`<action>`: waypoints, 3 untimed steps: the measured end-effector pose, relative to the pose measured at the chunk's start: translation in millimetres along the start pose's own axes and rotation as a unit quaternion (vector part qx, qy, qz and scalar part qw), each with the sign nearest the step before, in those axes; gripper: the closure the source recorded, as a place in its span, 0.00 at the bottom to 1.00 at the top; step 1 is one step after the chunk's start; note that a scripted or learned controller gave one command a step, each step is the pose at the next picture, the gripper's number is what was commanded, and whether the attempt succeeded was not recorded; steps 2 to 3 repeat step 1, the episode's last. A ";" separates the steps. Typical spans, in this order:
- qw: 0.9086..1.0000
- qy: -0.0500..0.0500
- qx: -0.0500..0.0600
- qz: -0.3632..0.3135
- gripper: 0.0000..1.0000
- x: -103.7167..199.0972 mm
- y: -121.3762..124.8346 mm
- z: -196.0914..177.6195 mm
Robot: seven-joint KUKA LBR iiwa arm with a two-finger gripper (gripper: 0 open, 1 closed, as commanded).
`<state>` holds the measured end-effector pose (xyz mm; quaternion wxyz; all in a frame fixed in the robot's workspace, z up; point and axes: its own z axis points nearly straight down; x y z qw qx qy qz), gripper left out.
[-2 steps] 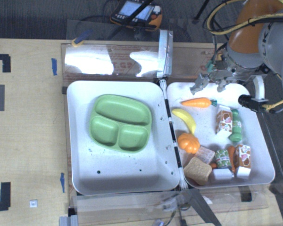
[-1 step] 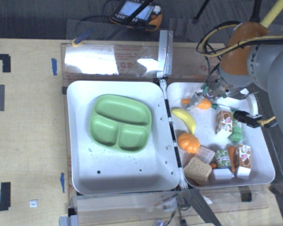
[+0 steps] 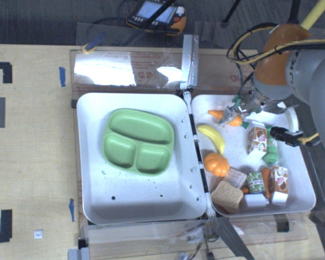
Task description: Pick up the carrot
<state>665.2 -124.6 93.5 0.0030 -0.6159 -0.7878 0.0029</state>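
Approach stage of the pick. My end effector (image 3: 235, 111) sits low in the right bin (image 3: 303, 167), with the carrot (image 3: 226, 116) right at its tip, one orange end poking out to its left. I judge no grasp is made yet. A banana (image 3: 212, 137) lies just below-left. Next I need the carrot centred at the tip before any lift.

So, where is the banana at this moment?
The banana lies in the right bin, near its left wall, just above the small orange pumpkin and below-left of the hand.
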 end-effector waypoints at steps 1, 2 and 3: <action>0.999 -0.001 -0.005 0.045 1.00 33.9 10.0 -92.0; 0.999 -0.001 -0.005 0.045 1.00 33.9 10.0 -92.0; 0.999 -0.001 -0.005 0.045 1.00 33.9 10.0 -92.0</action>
